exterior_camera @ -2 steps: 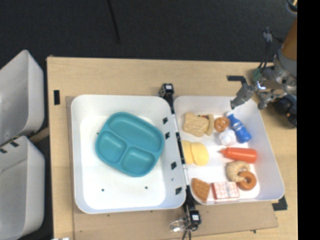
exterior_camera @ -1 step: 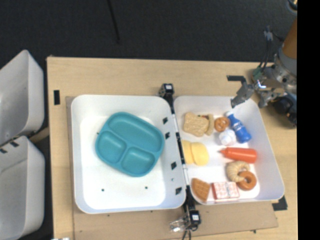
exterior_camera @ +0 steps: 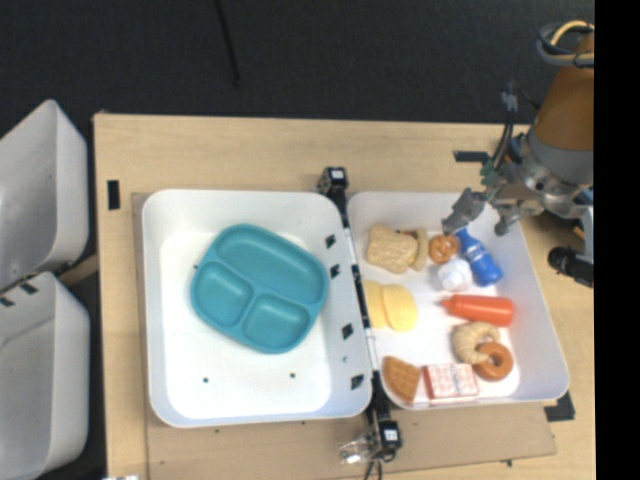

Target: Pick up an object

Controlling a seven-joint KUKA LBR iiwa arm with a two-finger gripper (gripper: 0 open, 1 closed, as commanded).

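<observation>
My gripper (exterior_camera: 487, 215) hangs open over the far right part of the right bin (exterior_camera: 400, 206), its two grey fingers spread with nothing between them. Just below the fingers lie a blue and white bottle (exterior_camera: 478, 260) and a small orange pretzel-like piece (exterior_camera: 443, 248). Further left is a piece of bread (exterior_camera: 392, 249). Below sit a yellow block (exterior_camera: 396, 307), an orange carrot (exterior_camera: 480, 309), a tan doughnut (exterior_camera: 482, 347), a waffle wedge (exterior_camera: 402, 378) and a red and white carton (exterior_camera: 451, 380).
The left bin (exterior_camera: 170, 368) holds a teal divided plate (exterior_camera: 260, 288). A black clip (exterior_camera: 333, 179) sits at the far end of the ridge between the bins. White shapes (exterior_camera: 35, 198) stand beyond the bench's left edge.
</observation>
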